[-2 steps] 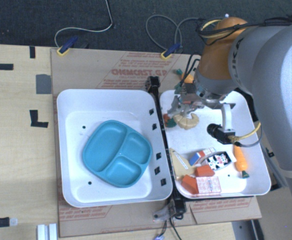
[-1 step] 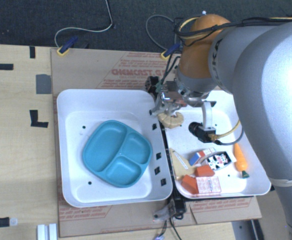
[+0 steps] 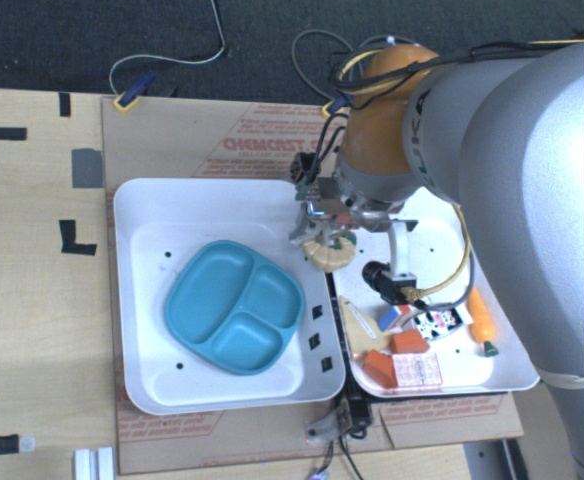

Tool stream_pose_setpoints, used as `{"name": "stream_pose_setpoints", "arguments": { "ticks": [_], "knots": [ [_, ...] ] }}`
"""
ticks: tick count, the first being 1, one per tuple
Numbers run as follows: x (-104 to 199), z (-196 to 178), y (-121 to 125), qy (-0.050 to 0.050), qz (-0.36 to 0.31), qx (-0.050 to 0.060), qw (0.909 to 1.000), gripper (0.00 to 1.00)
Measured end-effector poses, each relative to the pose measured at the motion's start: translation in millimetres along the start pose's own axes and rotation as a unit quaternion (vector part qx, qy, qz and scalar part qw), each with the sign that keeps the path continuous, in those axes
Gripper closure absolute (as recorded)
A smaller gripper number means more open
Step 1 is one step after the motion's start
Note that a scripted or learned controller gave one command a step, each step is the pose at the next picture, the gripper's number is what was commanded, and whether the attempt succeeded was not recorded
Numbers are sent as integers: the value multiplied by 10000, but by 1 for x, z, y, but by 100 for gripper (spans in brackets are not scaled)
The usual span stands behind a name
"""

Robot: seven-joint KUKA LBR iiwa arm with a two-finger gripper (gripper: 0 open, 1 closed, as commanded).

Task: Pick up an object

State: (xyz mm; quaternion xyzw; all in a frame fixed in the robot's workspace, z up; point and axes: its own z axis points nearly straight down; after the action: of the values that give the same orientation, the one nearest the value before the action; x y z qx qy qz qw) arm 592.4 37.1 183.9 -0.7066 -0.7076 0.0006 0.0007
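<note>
Right, quick notes
My gripper (image 3: 324,230): over the seam btw the two bins; grip state — can't tell
Obj: round tan disc (image 3: 329,255) w/ a green bit on top, just under my gripper, at right bin (image 3: 512,373) inner edge
Left bin (image 3: 137,268): blue divided plate (image 3: 234,306)

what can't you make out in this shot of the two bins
- Pincer, camera view: the arm's wrist covers it, so its state and whether it grips the tan round object are unclear.
- Right bin: the grey arm hides much of its floor and far side.
- Small items by the orange block and carrot: too small and crowded to identify.
</note>
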Motion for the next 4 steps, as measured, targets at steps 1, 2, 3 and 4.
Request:
{"name": "stream_pose_setpoints", "arguments": {
  "ticks": [1, 2, 3, 4],
  "knots": [
    [21, -19, 8, -1, -1, -3, 10000, 100],
    [37, -34, 5, 5, -3, -9, 10000, 100],
    [10, -65, 13, -6, 4, -6, 10000, 100],
    [2, -16, -19, -2, 3, 8, 10000, 100]
  ]
}}
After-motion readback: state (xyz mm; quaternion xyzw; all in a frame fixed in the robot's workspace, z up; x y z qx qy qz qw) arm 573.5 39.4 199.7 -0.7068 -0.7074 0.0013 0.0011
